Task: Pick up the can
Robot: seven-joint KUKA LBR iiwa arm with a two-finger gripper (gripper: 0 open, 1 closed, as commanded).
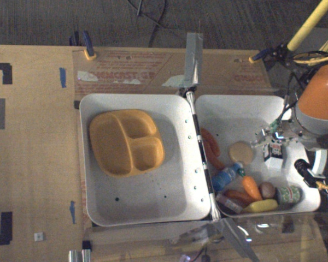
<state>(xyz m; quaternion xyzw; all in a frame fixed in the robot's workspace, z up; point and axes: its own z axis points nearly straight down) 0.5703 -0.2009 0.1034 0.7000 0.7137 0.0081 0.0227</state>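
Note:
The can [289, 194], short with a green and pale label, lies on its side in the near right corner of the right bin [235, 111]. It rests beside a yellow banana [260, 205] and a small brown round piece [268, 189]. My gripper [273, 145] hangs over the right side of that bin, below the grey wrist and orange band [318, 94]. It is up-bin from the can and apart from it, with nothing visibly held.
The right bin also holds an orange carrot [251, 187], a blue bottle [226, 177], a tan disc [241, 153], an orange sausage shape [209, 142] and a red item [238, 196]. A yellow divided plate [126, 142] sits in the left bin [153, 206].

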